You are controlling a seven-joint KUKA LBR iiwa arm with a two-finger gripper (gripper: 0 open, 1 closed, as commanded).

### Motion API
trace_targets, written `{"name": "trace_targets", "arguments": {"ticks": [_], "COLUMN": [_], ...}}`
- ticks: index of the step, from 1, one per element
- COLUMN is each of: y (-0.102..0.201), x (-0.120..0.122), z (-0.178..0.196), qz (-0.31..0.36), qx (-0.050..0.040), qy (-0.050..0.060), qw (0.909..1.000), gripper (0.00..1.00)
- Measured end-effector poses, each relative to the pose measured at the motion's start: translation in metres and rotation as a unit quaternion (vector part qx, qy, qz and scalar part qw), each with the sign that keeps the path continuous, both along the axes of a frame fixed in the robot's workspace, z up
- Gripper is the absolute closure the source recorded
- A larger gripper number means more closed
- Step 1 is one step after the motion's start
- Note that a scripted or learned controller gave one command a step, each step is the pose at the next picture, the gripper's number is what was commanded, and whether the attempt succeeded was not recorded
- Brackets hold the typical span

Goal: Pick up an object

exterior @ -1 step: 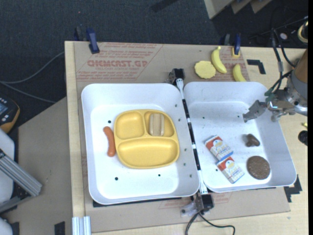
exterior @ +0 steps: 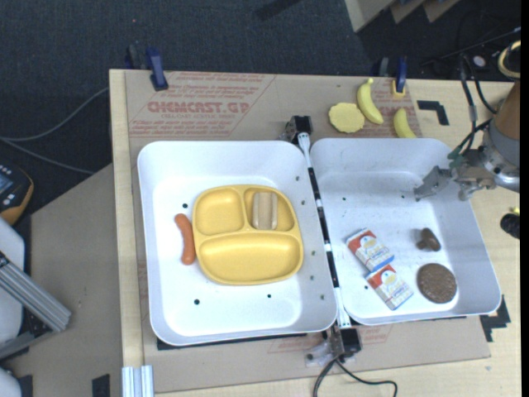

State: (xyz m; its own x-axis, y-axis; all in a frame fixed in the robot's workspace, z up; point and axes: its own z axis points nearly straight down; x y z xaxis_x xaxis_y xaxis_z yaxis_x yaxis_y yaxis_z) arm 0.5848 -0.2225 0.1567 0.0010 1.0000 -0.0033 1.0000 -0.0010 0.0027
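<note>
Fingers (exterior: pixel 426 184) of the gripper (exterior: pixel 438 180) stood spread and empty above the right bin (exterior: pixel 364 164); the small brown lump (exterior: pixel 427 239) lay nearest, just below them toward the camera.

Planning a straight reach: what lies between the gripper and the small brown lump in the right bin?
In the camera view, only bare white bin floor lies between the gripper and the lump.
</note>
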Motion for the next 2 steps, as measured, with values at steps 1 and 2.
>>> {"name": "trace_targets", "arguments": {"ticks": [1, 2], "y": [0.028, 0.112], "x": [-0.033, 0.035], "z": [-0.077, -0.072], "qz": [0.0, 0.006], "qx": [0.0036, 0.0026], "qy": [0.006, -0.002], "qw": [1.0, 1.0], "gripper": [0.0, 0.0]}}
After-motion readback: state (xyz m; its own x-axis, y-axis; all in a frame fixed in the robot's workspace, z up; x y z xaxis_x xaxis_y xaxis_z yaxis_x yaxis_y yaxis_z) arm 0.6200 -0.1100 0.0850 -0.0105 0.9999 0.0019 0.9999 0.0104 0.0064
